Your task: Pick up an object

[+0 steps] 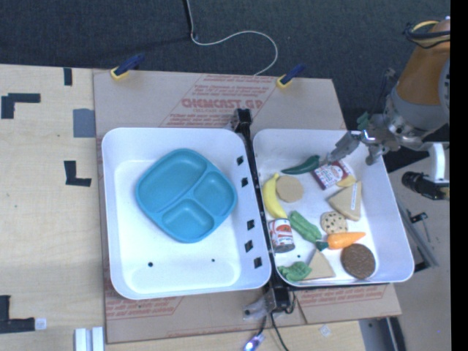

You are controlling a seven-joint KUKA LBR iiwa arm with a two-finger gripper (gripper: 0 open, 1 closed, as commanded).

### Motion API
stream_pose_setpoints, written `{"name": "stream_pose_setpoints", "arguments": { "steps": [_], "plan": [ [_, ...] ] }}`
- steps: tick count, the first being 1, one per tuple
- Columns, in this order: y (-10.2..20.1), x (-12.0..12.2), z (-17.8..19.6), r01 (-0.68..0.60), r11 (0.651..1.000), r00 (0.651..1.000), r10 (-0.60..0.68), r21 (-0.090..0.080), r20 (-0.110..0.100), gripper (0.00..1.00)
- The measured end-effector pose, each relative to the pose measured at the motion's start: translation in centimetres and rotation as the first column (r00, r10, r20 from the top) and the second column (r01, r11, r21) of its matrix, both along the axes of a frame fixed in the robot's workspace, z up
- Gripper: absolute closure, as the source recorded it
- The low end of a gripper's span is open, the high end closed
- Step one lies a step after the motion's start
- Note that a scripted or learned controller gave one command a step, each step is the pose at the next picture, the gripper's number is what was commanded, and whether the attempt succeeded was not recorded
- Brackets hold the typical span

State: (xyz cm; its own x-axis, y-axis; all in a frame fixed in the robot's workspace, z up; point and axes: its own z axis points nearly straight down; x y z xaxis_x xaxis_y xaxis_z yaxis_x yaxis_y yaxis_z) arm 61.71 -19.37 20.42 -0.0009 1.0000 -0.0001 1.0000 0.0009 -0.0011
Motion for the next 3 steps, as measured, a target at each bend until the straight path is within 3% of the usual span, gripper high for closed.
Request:
{"name": "stream_pose_setpoints", "arguments": {
  "steps": [2,3],
  "plan": [
    [14.7,-12.3,2.7,-0.005,1.0,1.0,0.005,0.004,-0.005,0.0],
    [25.7,-13.3,10.5,-0.014,1.0,1.0,0.014,0.004,0.007,0.0]
  ]
}}
